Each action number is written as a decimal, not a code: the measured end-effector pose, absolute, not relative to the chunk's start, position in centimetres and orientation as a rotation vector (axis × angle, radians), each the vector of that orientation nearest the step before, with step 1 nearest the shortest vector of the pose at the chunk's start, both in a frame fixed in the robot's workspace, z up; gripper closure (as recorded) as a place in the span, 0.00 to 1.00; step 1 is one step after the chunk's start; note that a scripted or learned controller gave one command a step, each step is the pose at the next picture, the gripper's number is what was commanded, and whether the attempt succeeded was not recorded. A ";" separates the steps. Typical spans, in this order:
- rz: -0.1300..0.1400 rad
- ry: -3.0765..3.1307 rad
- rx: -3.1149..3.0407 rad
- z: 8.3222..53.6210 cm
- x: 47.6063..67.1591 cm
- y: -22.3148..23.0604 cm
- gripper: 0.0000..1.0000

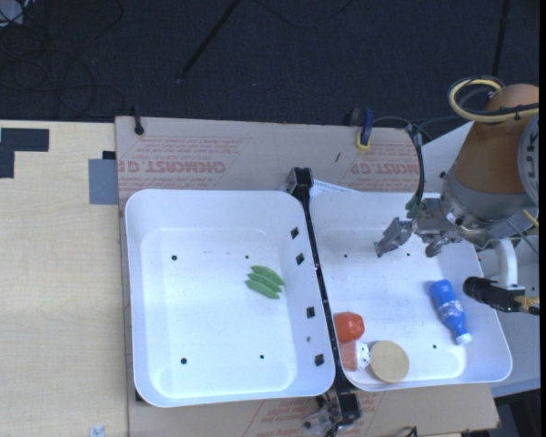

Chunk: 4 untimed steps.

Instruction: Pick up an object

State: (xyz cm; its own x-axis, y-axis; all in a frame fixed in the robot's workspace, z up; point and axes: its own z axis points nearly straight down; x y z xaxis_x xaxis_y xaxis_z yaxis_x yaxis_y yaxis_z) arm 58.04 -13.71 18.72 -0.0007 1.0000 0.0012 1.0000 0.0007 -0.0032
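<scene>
Hovering over the right bin (491, 371), the tool (409, 238) sits near that bin's back wall with nothing between its fingers; how far they are spread, I cannot tell. Blue bottle (449, 309) lies flat toward the right side — long axis near-far, cap end toward the near rim. Red object (348, 326) and tan disc (389, 360) rest at the near-left corner. Green pods (265, 281) lie in the left bin (146, 244), slanted.

The grey KUKA arm (491, 167) wears a broad orange band, a yellow cable loop above it, and ends in a dark metal two-finger gripper (396, 237).
</scene>
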 end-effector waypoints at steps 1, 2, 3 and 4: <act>0.004 -2.214 -2.222 8.3 53.7 -16.3 0.00; -0.010 -2.232 -2.214 8.9 59.2 -20.4 0.00; 0.000 -2.222 -2.217 9.8 58.8 -20.6 1.00; 0.006 -2.214 -2.220 10.5 52.1 -21.4 1.00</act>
State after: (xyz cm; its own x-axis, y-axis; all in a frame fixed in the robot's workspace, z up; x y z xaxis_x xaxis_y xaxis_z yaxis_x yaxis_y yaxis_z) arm 52.12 -21.36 10.47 0.0025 1.0000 0.0018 1.0000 -0.0025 -0.0069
